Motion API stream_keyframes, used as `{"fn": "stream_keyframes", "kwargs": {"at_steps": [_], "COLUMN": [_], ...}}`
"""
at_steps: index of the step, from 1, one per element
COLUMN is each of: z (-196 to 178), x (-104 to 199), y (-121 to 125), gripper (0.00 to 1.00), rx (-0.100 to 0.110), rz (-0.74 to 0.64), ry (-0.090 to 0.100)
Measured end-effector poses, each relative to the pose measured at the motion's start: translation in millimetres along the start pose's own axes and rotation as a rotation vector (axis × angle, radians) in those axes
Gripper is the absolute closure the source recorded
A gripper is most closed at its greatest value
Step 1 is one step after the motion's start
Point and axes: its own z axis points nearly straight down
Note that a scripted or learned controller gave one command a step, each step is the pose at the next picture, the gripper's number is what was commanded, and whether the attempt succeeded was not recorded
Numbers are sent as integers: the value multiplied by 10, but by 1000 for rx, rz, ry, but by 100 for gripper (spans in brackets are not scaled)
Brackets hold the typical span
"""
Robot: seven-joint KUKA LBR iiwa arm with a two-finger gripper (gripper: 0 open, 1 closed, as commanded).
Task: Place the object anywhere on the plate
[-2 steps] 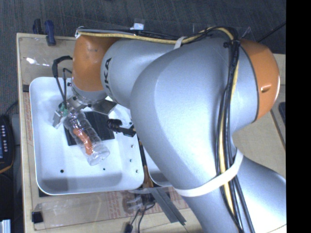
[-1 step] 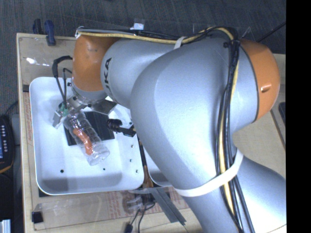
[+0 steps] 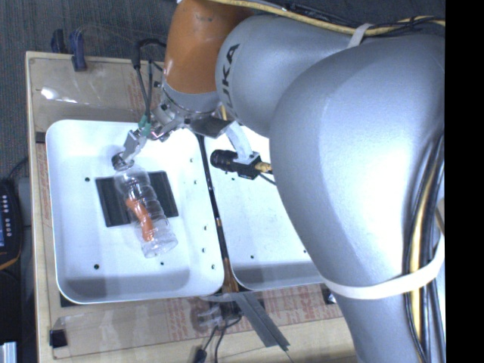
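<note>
A bulky grey arm (image 3: 355,165) with smooth rounded casings is seen. An orange band (image 3: 193,40) is wrapped above the wrist, and black lettering is printed beside it. A pale cable is strapped along the casing, and a small metallic gripper (image 3: 125,156) is fitted.

I see my arm (image 3: 340,150) reaching in from the right, its grey bulk covering most of the right bin (image 3: 257,255); the orange band (image 3: 193,44) sits above the wrist; the gripper (image 3: 125,156) hangs low over the left bin's (image 3: 76,271) far edge, angled down-left; finger state unclear.
</note>
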Motion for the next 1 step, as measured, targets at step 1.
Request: {"fn": "stream_keyframes", "kwargs": {"at_steps": [1], "z": [955], "x": [492], "y": [-523], "gripper": [0], "rx": [-7], "rz": [185], "ry": [-2]}}
